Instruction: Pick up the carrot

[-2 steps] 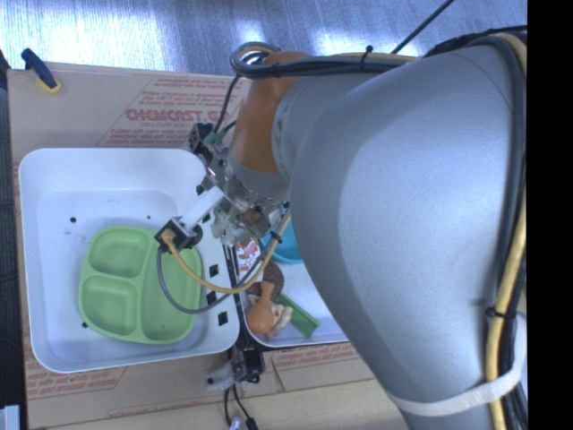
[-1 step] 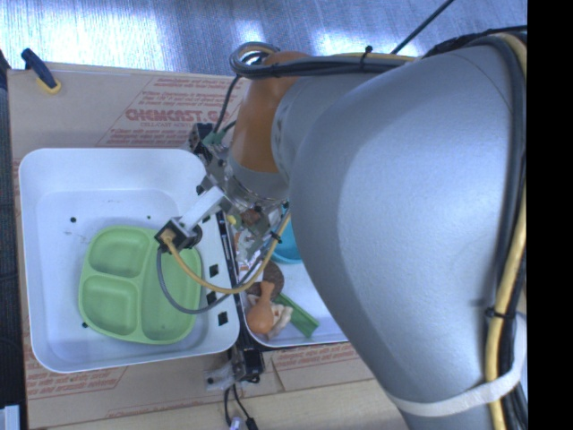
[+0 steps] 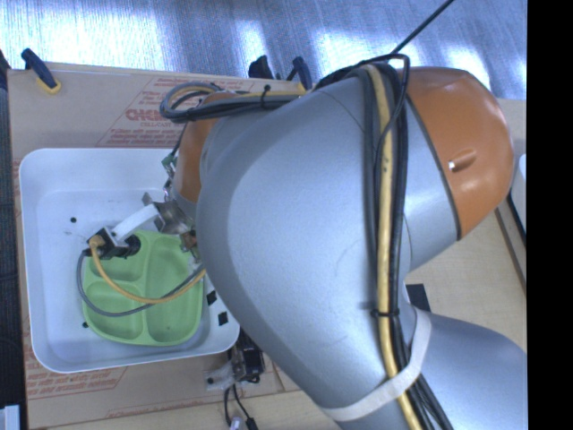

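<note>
Carrot: its place cannot be told, since the bulky grey arm with smooth rounded shells and an orange band (image 3: 304, 240) covers the right side of the bin and much of the view.

Below the wrist, the tool (image 3: 179, 225) shows as a small cluster of dull metal parts over the upper right edge of the pale green plastic plate (image 3: 157, 316). Whether it is apart or together cannot be told, and nothing is seen held in it.

The plate is matt and softly moulded, with rounded ridges dividing it into shallow compartments and a rounded outer rim. It lies flat in the lower right part of the shallow white plastic bin (image 3: 40, 195), close to the bin's lower wall, and its right side passes under the arm.

The bin is smooth and slightly glossy, with sloping walls, rounded corners and a broad lip. Bare white floor runs along its left wall and across its upper part, marked by a few tiny dark specks (image 3: 72, 222); that is the open room around the plate.

The bin sits on the brown cardboard-covered tabletop with red print (image 3: 134, 119), its left lip near the tabletop's left edge. A blue-handled clamp with a yellow tip (image 3: 40, 70) grips the upper left edge.
</note>
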Motion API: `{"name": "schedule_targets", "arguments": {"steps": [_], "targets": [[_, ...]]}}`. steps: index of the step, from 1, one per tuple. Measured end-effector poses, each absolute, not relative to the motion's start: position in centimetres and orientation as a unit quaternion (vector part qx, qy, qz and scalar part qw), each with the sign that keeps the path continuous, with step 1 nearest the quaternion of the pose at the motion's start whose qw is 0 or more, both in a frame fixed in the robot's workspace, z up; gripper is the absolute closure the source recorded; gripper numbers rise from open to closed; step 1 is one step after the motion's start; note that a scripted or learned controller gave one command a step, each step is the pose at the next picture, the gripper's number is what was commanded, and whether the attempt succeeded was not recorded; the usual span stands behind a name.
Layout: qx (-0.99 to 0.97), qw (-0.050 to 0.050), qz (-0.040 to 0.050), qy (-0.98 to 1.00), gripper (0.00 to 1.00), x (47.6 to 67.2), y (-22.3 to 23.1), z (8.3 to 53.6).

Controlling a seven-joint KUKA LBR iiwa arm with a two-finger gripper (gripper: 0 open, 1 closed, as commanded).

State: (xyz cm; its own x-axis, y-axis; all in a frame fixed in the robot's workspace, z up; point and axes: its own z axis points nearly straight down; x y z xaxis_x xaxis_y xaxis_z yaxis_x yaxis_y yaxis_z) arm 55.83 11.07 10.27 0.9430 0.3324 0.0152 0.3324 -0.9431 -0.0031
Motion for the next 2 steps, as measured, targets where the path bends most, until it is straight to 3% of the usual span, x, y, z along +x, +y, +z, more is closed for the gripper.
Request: {"name": "schedule_targets", "arguments": {"steps": [1,2], "targets": [[-0.994,0.001,0.0014,-0.106,0.00,64.9,12.3,16.7],[-0.988,0.001,0.0082,-0.154,0.00,60.2,20.2,8.9]]}}
